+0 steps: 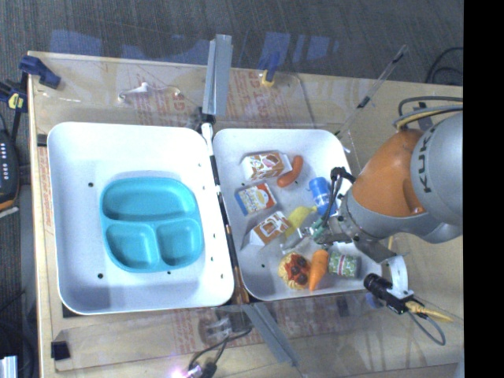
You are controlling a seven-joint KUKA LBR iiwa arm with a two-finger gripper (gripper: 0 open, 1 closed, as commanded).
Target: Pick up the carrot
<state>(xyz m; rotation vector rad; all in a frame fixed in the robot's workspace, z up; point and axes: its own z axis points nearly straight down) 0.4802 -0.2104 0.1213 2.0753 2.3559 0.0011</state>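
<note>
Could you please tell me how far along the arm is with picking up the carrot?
Done: the arm has reached over the right bin, and its gripper sits just above the carrot. In hand: nothing that I can see; the carrot lies at the bin's near edge, next to a small pizza and a green can. Left: closing on the carrot and lifting it.

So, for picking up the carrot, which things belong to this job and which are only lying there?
For the job:
carrot
gripper

Only lying there:
sausage
blue can
green can
three small cartons
blue divided tray in the left bin
</note>
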